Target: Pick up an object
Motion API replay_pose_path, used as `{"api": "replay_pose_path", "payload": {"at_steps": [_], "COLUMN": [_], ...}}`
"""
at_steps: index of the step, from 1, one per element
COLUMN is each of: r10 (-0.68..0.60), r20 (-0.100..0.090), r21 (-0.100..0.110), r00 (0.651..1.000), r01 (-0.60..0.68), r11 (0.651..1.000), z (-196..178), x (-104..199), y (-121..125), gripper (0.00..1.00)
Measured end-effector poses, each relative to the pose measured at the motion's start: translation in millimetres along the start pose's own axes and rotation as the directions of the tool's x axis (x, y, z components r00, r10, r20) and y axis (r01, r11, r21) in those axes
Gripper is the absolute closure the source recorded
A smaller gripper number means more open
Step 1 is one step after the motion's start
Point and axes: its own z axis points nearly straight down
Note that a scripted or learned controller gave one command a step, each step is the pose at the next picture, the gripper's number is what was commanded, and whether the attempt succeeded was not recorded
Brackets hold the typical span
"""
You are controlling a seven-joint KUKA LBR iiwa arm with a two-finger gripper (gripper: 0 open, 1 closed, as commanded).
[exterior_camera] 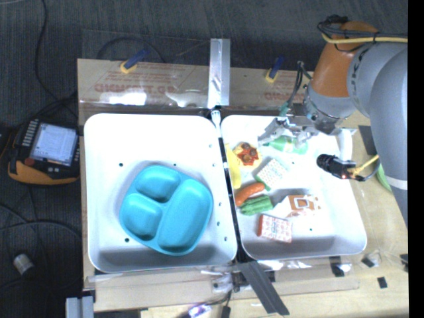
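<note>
Hovering claw (286, 132), green object (292, 144) beneath (touching?)

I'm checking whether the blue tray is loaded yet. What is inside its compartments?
The blue tray in the left bin shows three compartments with only bare blue plastic inside. What lies under the tray is covered.

You look down from one camera fixed high above the bench, tipped at a slant. It sits far enough back that you see both white bins, the left bin (99, 177) and the right bin (338, 211), whole. The arm (371, 78) comes in from your right side.
</note>
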Motion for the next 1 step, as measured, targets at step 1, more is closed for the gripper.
{"api": "replay_pose_path", "payload": {"at_steps": [1], "r10": [0.177], "r20": [-0.002], "r21": [-0.009], "r00": [0.984], "r01": [-0.177], "r11": [0.984], "z": [66.5], "x": [-28.3], "y": [-3.7], "gripper": [0.0]}}
